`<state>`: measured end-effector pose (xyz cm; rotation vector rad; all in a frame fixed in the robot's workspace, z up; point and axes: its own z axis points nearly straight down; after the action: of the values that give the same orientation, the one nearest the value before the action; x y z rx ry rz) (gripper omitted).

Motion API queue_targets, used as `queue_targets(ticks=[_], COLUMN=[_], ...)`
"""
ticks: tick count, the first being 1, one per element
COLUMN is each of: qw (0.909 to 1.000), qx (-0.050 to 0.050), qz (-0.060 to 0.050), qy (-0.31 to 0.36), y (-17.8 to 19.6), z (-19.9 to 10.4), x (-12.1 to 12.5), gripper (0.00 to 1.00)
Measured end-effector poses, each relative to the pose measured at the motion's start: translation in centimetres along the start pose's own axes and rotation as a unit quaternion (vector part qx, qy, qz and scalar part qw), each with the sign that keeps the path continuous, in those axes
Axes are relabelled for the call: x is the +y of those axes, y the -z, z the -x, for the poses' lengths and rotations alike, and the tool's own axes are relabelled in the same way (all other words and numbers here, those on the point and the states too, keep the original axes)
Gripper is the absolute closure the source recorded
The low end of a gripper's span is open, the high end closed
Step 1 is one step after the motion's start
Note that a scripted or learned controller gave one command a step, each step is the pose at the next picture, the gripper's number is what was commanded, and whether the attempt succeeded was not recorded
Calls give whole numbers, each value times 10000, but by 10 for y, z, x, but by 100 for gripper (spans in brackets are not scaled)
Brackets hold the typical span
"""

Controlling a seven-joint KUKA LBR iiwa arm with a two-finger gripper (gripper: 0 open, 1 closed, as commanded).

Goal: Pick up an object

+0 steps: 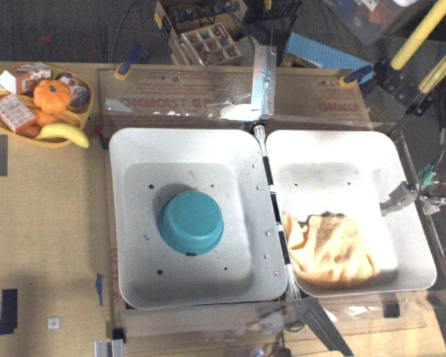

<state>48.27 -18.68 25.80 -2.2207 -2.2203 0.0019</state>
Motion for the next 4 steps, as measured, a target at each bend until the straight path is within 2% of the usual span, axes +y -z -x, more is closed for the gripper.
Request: queue_targets(ticks=[1, 2, 3, 4], qw=[9998, 9985, 10000, 9972], qx=[-8, 1, -5, -12], qz=[8, -1, 36, 60], qy=[183, 556, 54, 747], y=[109, -37, -169, -168], z=[23, -6, -22, -64], x=[24, -4, 49, 118], gripper=[0, 0, 0, 0])
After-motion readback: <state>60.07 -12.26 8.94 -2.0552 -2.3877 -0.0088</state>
